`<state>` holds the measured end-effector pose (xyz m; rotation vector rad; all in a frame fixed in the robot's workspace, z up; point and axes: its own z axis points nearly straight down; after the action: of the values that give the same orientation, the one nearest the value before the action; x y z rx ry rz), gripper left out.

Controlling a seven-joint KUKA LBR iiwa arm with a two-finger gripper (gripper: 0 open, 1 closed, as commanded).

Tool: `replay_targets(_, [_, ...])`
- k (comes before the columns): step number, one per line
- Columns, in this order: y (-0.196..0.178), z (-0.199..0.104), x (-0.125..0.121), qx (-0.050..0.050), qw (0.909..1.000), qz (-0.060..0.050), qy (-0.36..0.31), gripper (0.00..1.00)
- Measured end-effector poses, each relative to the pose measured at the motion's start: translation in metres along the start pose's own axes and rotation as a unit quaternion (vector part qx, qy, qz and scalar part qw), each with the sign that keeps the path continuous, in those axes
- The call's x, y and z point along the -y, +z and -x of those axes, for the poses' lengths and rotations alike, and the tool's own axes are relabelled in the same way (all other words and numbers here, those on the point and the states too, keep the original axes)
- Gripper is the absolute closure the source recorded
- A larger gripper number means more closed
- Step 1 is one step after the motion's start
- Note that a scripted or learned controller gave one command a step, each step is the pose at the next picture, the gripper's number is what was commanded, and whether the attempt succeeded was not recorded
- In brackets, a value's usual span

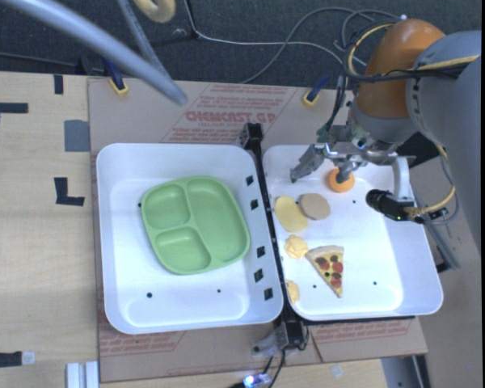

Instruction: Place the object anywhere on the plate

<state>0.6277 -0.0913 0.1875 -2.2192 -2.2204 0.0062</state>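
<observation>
**Two bins, with the plate on the left and the food on the right**

Two white bins sit side by side on the bench. The left bin (113, 217) holds a green plate (196, 223) with three compartments. The right bin (404, 281) holds a pizza slice (328, 268), a brown round piece (314, 207), a pale yellow piece (288, 213) touching it, and an orange object (339, 181). The gripper (333, 160) hangs over the far part of the right bin, just beside the orange object. Whether its jaws are apart or together I cannot tell.
</observation>
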Motion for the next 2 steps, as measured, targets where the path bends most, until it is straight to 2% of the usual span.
replay_targets(2, [0.098,0.003,-0.007,0.001,1.0,0.003,-0.001,0.0])
